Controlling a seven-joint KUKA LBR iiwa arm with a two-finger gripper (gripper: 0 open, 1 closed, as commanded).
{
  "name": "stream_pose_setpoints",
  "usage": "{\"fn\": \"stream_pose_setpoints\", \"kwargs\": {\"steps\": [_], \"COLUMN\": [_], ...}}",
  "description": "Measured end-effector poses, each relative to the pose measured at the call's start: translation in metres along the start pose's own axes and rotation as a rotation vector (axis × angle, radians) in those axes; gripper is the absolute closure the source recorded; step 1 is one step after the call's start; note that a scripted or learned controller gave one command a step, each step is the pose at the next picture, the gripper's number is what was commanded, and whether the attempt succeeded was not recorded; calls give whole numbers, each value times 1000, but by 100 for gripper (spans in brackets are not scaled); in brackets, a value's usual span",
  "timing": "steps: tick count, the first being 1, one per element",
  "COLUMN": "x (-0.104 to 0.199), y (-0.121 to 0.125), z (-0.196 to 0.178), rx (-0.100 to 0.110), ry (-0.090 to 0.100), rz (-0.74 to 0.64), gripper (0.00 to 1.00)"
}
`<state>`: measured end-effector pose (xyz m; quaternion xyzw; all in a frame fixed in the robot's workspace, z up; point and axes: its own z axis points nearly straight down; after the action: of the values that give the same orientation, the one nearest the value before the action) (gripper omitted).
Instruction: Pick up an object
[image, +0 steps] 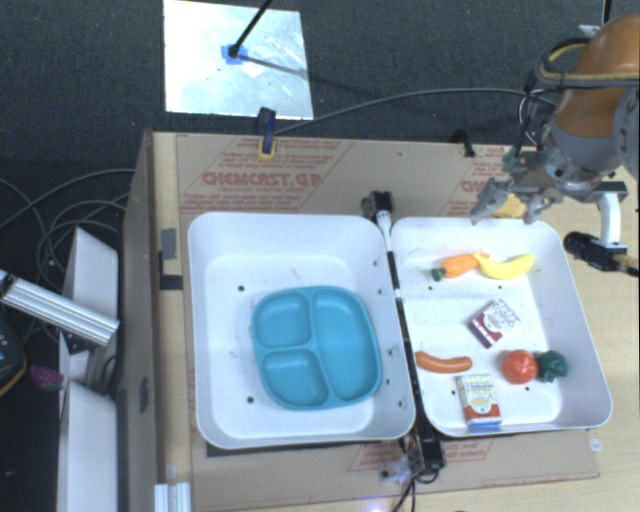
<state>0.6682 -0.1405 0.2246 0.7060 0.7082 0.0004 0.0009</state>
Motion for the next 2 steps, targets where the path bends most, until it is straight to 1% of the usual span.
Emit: {"fn": "stream_pose_setpoints", "kwargs": {"steps": [1,2], "x": [-3,26], "y": [-67,-10], "z": [125,141], "rx": [0,25], "ry": [0,3], "rz": [1,1], "gripper": [0,0]}}
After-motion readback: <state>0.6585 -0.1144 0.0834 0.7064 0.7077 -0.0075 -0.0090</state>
